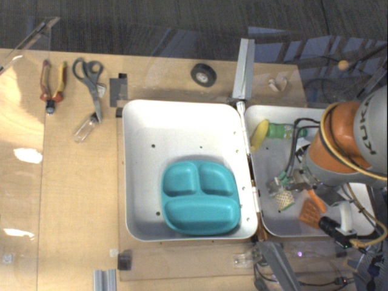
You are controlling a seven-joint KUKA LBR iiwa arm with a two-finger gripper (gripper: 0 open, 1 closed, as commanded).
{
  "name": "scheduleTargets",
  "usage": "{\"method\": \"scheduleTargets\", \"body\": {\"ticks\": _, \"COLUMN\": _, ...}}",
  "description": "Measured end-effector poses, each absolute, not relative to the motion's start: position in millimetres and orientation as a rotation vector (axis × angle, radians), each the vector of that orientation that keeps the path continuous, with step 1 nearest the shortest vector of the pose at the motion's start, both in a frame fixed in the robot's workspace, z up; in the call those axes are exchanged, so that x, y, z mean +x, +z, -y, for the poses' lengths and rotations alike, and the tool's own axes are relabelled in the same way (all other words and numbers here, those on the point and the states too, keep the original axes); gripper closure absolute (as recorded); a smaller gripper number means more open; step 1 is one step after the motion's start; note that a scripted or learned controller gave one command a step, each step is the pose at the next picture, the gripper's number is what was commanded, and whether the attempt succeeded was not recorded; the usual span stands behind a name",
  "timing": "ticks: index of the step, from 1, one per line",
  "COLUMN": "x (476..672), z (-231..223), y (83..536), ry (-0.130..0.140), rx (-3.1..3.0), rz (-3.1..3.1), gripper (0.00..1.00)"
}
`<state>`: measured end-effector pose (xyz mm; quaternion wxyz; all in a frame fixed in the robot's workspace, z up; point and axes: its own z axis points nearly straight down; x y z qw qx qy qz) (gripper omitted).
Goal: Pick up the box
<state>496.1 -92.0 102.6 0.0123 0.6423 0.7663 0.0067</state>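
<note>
Nearest my view is the grey arm [364, 138], its orange band looming over the right bin [267, 223] and hiding much of the bin's far-right part. The gripper [286, 183] hangs low inside that bin, left of the arm's body, amid a tangle of cables. From up here I cannot tell whether it is open or closed, and I see nothing plainly held in it.

An orange box [311, 211] lies on the right bin's floor near its front wall, down and to the right of the gripper and apart from it. Just beside the gripper tip sits a small speckled piece [284, 200]. A yellow banana-shaped item [259, 133] rests by the bin's back left corner, with a green object [280, 130] next to it.

In the left bin [139, 162] I see one thing, a teal divided tray [200, 197], lying toward the front right corner.

On the bench [60, 211] behind the bins lie scissors [91, 80], red-handled pliers [51, 83] and a dark tape roll [204, 74].
</note>
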Motion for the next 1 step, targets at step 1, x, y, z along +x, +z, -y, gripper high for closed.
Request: {"method": "scheduleTargets", "body": {"ticks": 1, "x": 488.9, "z": 28.6, "y": 185.3, "ry": 0.007, "rx": 2.038, "rz": -2.385, "gripper": 1.0}}
